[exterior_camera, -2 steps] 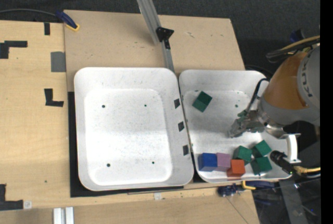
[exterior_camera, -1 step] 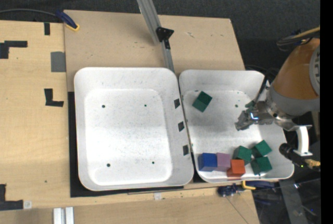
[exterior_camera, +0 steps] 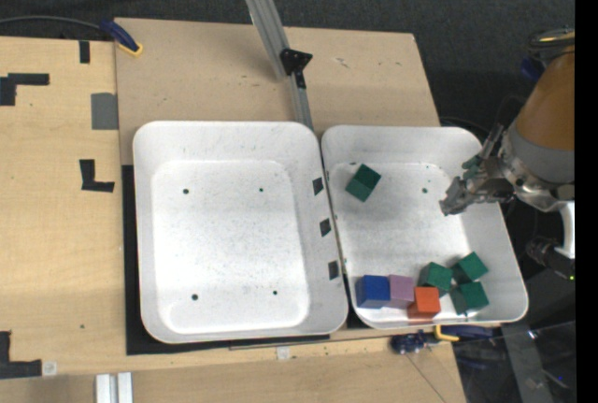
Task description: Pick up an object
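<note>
In the right bin (exterior_camera: 402,141) a green cube (exterior_camera: 363,181) lies alone near the back left. Along the bin's front edge sits a cluster: a blue cube (exterior_camera: 375,289), a pale purple cube (exterior_camera: 401,288), an orange cube (exterior_camera: 426,301) and three green cubes (exterior_camera: 460,280). My gripper (exterior_camera: 460,195) hangs over the bin's right side, well right of the lone green cube and above the cluster. Nothing shows between its fingers.
The left bin (exterior_camera: 229,228) stands beside the right one. A slanted metal rail (exterior_camera: 266,8) with a black clamp (exterior_camera: 295,63) crosses the bench behind the bins. The arm's orange band (exterior_camera: 553,107) is at the right edge.
</note>
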{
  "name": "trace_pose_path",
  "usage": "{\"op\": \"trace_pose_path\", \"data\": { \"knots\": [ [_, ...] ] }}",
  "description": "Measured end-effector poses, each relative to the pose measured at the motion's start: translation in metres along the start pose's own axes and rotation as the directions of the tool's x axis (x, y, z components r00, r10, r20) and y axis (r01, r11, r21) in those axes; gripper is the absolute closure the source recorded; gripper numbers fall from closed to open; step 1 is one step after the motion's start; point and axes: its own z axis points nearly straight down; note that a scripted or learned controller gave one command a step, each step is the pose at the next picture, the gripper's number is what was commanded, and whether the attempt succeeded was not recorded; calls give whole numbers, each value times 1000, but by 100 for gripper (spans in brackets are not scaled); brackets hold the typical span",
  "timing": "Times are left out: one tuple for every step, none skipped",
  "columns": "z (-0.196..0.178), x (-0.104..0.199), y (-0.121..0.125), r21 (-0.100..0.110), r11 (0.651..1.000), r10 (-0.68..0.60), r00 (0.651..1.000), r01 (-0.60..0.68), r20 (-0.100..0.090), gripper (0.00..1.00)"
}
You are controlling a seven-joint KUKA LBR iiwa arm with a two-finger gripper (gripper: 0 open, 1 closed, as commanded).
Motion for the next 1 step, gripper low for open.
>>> {"op": "trace_pose_path", "data": {
  "knots": [
    [-4, 0, 0, 6, 1000, 1, 1000, -1, -2, 100]
  ]
}}
